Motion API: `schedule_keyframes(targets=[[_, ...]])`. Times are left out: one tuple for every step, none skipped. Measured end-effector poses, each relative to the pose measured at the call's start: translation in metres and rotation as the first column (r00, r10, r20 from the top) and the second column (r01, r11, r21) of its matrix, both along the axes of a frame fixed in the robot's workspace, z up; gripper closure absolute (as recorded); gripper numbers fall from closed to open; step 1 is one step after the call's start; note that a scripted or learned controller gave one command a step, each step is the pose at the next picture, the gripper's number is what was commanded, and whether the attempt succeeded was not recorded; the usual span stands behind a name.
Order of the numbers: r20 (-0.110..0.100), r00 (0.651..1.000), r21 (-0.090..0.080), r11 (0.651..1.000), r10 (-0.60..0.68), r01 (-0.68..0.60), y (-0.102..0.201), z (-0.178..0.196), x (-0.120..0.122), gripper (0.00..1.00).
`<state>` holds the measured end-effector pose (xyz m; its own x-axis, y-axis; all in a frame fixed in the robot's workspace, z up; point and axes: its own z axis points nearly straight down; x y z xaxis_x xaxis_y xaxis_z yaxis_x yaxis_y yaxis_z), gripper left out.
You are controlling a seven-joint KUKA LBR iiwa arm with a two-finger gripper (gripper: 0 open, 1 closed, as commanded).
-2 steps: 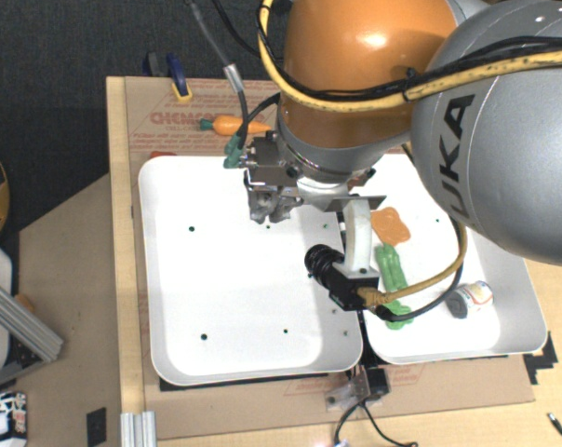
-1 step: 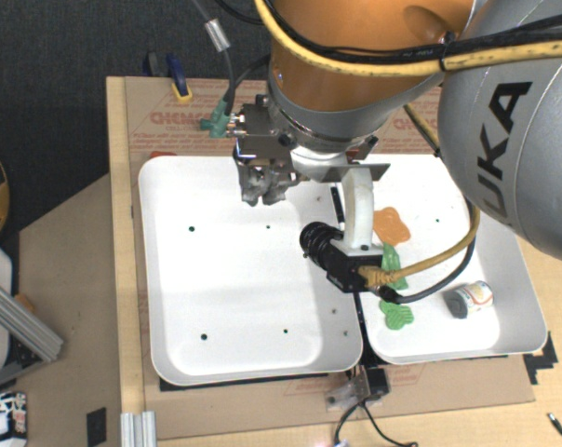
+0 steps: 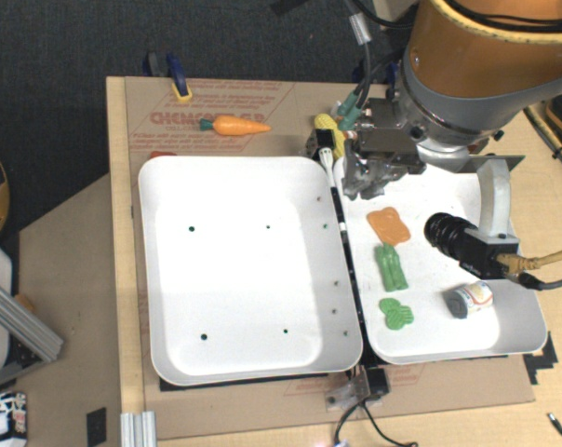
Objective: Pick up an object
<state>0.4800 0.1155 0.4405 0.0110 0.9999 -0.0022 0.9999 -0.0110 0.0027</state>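
Observation:
The right bin (image 3: pixel 504 338) holds an orange flat piece (image 3: pixel 389 226), a long green ridged piece (image 3: pixel 392 268), a green broccoli-like toy (image 3: pixel 396 314) and a small grey and white can (image 3: pixel 470 299) lying on its side. My gripper (image 3: pixel 363 186) hangs over the far left corner of the right bin, just above and left of the orange piece. The big orange and grey wrist looms above it and hides the back of the bin. Nothing is seen between the fingers.
The left bin (image 3: pixel 234 268) lies beside it, its shared wall (image 3: pixel 341 250) close to the gripper. An orange toy carrot (image 3: pixel 234 127) lies on the cardboard behind the left bin. A black cylinder on a bracket (image 3: pixel 458 238) sits over the right bin.

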Motion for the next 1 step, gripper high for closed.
schedule_keyframes(targets=[[0.009, 1.000, 0.007, 1.000, 0.017, -0.017, 0.0493, 0.0857, -0.0006, 1.00]])
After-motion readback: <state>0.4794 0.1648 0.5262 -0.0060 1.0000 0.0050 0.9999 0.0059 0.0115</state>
